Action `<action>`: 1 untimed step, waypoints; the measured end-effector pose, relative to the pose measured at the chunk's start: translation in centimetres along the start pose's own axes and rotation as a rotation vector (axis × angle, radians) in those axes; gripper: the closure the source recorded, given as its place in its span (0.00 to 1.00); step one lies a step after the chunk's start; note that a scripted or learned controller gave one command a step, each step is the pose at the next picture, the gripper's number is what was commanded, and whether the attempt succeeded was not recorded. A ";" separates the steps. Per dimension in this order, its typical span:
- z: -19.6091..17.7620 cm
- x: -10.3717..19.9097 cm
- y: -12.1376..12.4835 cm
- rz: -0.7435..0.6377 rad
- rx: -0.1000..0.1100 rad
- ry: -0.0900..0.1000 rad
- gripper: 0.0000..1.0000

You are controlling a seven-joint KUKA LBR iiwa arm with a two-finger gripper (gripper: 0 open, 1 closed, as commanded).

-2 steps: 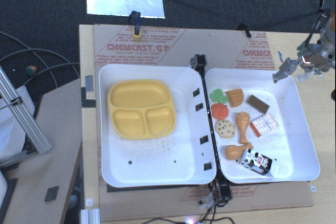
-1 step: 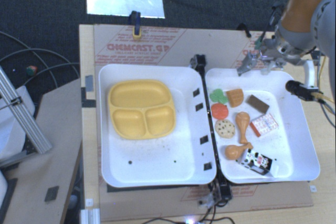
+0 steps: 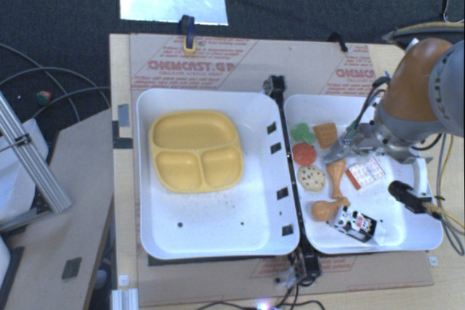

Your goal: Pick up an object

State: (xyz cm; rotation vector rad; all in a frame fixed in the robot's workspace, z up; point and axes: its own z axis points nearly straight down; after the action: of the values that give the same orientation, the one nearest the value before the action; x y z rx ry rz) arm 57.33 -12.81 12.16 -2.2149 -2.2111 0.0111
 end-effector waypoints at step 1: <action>1.3 4.6 5.1 -0.011 -0.019 -0.004 0.00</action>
State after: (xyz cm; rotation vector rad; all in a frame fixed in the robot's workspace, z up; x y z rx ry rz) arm 62.46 -8.17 10.83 -2.2142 -2.2343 -0.0051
